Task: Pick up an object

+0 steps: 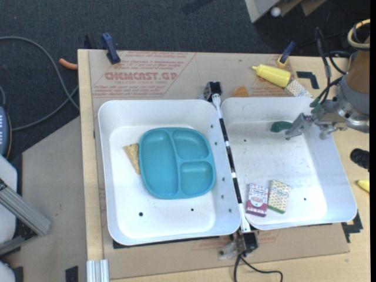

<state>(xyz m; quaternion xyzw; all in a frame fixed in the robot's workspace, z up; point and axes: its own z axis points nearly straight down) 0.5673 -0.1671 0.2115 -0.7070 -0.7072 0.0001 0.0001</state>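
Gripper (310, 128) over right bin's (329, 210) far right, jaw state unclear | dark green object (279, 126) just left of it, contact unclear | two packets (267, 197) near-left in same bin | blue tray (176, 162) in left bin (117, 216)

- You get bright, even light from overhead; both white bins (158, 228) read clearly.
- The bin walls glare slightly, near washed out along the rims.
- Shadows are soft: a faint one lies under the blue tray (176, 162), another under the gripper (308, 128) on the right bin floor.
- The dark floor (147, 10) beyond the bench stays dim.
- Focus is fair but grainy; print on the small packets (267, 197) is unreadable.
- The arm (358, 93) at the right edge looks a little soft.
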